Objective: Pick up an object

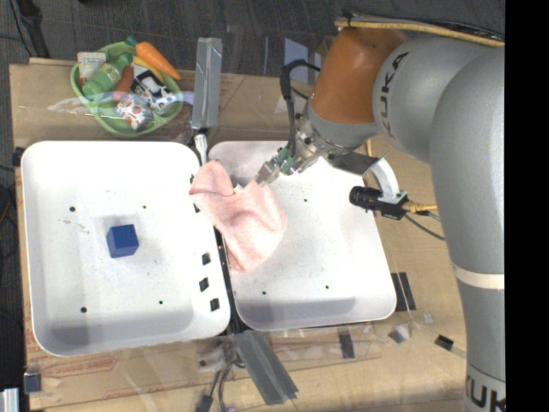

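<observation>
Brown cardboard-covered bench top [257, 93] under the bins, taped at its front edge. Dark grey carpeted floor [257, 7] behind. Lighting even.

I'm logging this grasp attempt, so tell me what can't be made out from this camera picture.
- Gripper, camera view: small and blurred above the crumpled pink cloth; open or shut is unclear.
- Right white bin: its floor under the cloth is covered.
- Green bowl of toy food: items are heaped, too small to identify individually.
- Grey arm: cut off by the frame's lower edge.
- Small blue cube: hidden faces unseen.
</observation>
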`<state>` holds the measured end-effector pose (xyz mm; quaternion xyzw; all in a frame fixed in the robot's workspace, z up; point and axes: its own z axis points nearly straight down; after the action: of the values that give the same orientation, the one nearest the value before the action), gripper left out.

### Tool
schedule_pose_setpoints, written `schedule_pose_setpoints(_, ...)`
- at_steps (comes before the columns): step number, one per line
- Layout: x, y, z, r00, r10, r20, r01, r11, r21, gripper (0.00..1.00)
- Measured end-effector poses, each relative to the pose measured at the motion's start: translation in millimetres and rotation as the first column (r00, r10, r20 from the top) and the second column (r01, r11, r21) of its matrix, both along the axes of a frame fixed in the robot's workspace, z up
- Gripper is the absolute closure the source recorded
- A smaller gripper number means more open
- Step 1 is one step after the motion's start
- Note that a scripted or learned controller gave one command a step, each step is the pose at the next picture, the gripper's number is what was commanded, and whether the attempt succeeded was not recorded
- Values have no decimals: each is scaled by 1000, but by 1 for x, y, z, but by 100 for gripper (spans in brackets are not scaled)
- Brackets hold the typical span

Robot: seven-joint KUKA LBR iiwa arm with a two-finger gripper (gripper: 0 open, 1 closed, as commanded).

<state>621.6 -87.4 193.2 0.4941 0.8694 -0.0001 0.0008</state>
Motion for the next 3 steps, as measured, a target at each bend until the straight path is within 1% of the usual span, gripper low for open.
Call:
schedule_pose_setpoints(1, 0, 0, 0, 1000, 0, 0, 0, 1000, 0, 0)
schedule_pose_setpoints(2, -1, -11, -96, 998, -59, -6, 59, 998, 0, 0)
schedule_pose_setpoints(3, -4, -17, -100, 996, -90, -4, 90, 996, 2, 0)
